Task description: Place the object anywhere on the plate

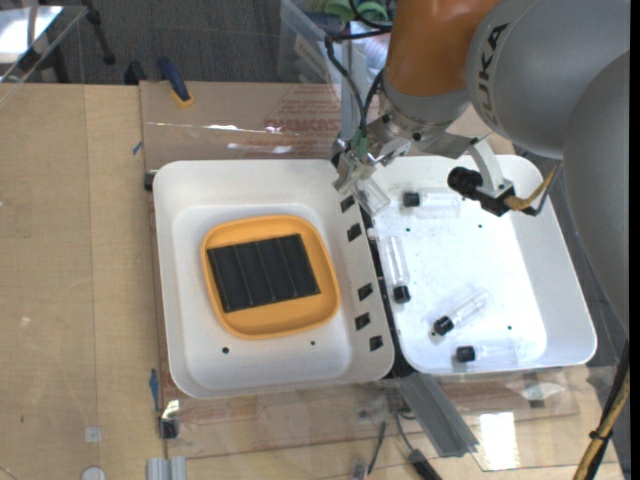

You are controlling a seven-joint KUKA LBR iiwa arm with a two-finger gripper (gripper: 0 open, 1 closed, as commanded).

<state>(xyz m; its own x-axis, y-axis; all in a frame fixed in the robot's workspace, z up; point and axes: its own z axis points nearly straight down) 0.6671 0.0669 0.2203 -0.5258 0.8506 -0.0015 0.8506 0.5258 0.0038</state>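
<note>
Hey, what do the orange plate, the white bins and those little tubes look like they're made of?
Plate: likely matte plastic, smooth rounded rim, dark ribbed insert. Bins: probably molded plastic, faintly glossy with soft curved walls. Tubes: clear plastic or glass, see-through, with black caps.

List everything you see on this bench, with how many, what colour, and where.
Shallow white bins: two, side by side on the bench.
Square orange plate with a black ribbed centre: one, in the left bin.
Clear plastic vials with black caps: four, lying scattered in the right bin.
Clear storage box of mixed coloured items: one, behind the bins.
Blue clip: one, back left on the bench.
Grey arm with orange band: one, reaching in from the right.
Gripper: one, above the bins' shared edge at the back.
</note>
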